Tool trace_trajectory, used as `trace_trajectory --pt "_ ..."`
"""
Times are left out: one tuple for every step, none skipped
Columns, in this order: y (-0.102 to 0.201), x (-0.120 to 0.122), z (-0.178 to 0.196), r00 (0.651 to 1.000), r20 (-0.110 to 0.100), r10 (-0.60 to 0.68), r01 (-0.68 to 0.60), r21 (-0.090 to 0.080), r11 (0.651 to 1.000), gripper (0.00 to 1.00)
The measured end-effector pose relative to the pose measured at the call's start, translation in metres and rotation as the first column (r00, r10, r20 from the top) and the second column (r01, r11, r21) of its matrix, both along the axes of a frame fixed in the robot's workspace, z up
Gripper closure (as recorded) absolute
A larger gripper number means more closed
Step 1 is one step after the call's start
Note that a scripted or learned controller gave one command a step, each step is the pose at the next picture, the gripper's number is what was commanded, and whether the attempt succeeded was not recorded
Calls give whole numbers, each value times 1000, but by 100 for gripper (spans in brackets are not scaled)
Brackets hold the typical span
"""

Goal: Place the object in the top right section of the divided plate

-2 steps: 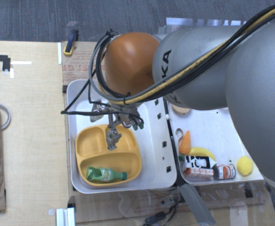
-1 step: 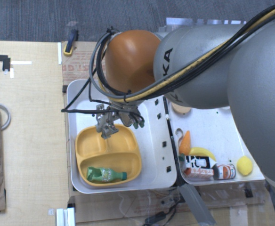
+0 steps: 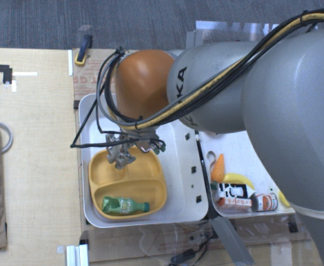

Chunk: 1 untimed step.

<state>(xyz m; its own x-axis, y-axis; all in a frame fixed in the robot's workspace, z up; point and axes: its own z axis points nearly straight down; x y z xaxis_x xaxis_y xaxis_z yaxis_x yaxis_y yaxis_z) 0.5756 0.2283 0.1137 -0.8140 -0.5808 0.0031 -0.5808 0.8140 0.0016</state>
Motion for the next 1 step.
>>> trace_trajectory --pt "1 1 3 1000 5 1 -1 3 1000 0"
